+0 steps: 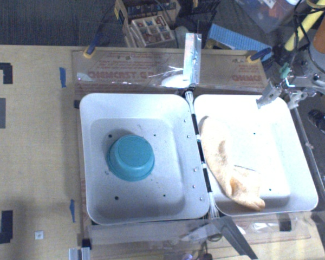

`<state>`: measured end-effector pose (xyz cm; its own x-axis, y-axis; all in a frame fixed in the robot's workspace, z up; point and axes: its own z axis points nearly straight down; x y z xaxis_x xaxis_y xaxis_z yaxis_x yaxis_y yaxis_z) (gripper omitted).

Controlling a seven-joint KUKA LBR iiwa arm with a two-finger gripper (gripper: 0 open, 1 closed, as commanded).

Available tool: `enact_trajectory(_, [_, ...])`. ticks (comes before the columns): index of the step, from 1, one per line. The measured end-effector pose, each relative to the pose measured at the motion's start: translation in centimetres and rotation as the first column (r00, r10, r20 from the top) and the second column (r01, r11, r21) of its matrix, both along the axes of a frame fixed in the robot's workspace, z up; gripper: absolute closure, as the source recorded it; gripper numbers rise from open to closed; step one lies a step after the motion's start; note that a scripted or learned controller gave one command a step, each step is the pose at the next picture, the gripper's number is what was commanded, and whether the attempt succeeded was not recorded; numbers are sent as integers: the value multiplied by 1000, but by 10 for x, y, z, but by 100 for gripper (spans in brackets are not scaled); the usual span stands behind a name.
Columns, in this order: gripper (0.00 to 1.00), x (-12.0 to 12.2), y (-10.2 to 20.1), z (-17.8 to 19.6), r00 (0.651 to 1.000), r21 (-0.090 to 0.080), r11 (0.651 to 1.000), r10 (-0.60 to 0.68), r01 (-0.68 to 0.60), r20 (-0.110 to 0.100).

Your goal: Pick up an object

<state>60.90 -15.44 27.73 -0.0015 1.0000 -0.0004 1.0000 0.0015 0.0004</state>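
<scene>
On my feed, far left, I've got the tan surface (32, 161) with black corner marks and blue tape bits. Moving in, the left bin (92, 110) holds a teal bowl (131, 156), sitting upside down near the middle of the bin floor. Across the divider, the right bin (298, 188) has a pale yellowish cloth (227, 169) lying along its left wall, running from the upper left down toward the front edge, where it bunches up. Over at the upper right, the gripper (271, 95) hangs above the right bin's back right corner, well apart from the cloth and the bowl. I can't tell whether it's spread or closed from here.
</scene>
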Motion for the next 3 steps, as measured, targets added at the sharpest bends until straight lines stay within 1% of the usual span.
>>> enact_trajectory(1, [0, -56, 34, -96, 994, 0, 994, -106, 106, 0])
enact_trajectory(2, [0, -106, 11, -134, 999, 1, 999, -37, 37, -2])
enact_trajectory(3, [0, -114, 58, -184, 987, -1, 987, 158, -158, 6])
